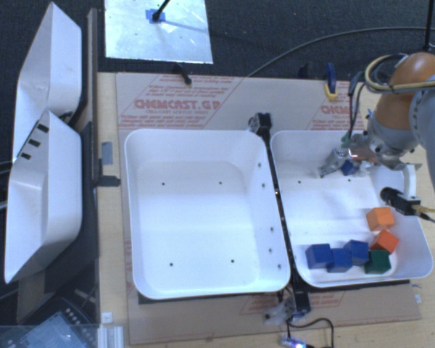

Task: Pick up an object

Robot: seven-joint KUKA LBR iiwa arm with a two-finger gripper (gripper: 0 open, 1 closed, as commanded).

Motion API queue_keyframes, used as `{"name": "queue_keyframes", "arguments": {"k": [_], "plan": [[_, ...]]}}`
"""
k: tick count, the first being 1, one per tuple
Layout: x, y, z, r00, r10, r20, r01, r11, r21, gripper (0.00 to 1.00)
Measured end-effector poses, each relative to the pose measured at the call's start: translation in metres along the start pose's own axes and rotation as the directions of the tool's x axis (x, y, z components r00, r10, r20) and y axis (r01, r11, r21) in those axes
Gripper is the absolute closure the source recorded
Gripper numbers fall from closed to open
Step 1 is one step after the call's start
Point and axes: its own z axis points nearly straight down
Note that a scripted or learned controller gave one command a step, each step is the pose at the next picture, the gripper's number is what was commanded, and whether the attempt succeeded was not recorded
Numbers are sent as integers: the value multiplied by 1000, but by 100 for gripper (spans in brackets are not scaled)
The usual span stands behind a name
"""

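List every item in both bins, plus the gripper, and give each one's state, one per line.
Gripper: low in the right bin's far part, a small blue object at its fingertips; grip unclear.
Left bin: level on the bench.
Right bin: level, blocks clustered in its near corner.
Blue blocks: three, touching in a row.
Green block: resting beside the blue ones.
Orange blocks: two, resting near the right wall.

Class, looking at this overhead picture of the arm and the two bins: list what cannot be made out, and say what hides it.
- Gripper, camera view: too small and blurred to tell its state or the bluish patch there.
- Green block: partly covered by the red-orange block.
- Arm: cut off by the right edge.
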Motion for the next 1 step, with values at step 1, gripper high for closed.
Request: {"name": "queue_keyframes", "arguments": {"k": [1], "plan": [[1, 1, 0, 1000, -1, 0, 1, 1000, 0, 0]]}}
